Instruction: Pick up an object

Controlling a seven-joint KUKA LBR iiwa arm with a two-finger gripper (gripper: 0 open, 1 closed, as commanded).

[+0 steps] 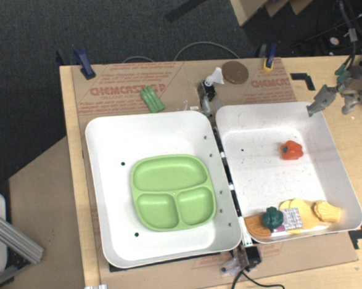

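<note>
Brightness: even and fairly bright over the bench (165,89); the floor (25,34) at 11 o'clock is dark.
Glare: the white bins (110,195) are near overexposed, with little surface detail.
Shadows: soft and short, under the tray (172,192) rim toward 6 o'clock.
Sharpness: slightly soft overall; printed text on the bench is legible but fuzzy.
Noise: fine grain in the dark floor.

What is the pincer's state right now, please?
Pincer: beyond the right bin's far right corner, holding nothing visible; open or closed cannot be told.
</note>
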